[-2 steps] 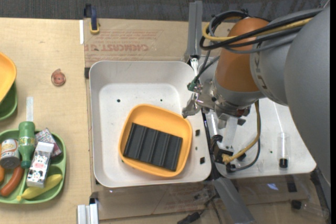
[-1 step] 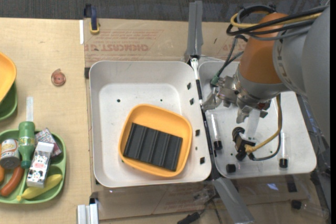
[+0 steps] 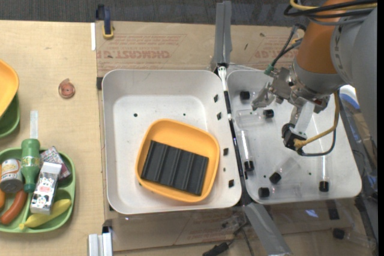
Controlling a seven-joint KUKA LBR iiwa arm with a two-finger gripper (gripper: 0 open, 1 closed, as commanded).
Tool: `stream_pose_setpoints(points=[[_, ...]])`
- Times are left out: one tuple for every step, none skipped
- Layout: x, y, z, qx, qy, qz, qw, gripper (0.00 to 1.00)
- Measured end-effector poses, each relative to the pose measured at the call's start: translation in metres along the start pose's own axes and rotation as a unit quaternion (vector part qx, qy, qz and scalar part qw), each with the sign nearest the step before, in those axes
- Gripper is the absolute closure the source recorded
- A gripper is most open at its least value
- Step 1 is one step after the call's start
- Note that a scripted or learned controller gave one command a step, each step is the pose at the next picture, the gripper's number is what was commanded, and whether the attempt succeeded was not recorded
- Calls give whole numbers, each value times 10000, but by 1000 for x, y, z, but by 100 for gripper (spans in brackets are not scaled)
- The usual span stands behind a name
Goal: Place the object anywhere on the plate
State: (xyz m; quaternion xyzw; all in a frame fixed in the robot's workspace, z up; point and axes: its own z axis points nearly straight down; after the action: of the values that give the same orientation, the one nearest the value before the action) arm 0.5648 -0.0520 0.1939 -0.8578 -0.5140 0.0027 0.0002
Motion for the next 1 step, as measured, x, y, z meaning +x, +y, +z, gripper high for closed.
stream_pose_setpoints(points=[[14,-43,-58,-2,3,544,9985,0]])
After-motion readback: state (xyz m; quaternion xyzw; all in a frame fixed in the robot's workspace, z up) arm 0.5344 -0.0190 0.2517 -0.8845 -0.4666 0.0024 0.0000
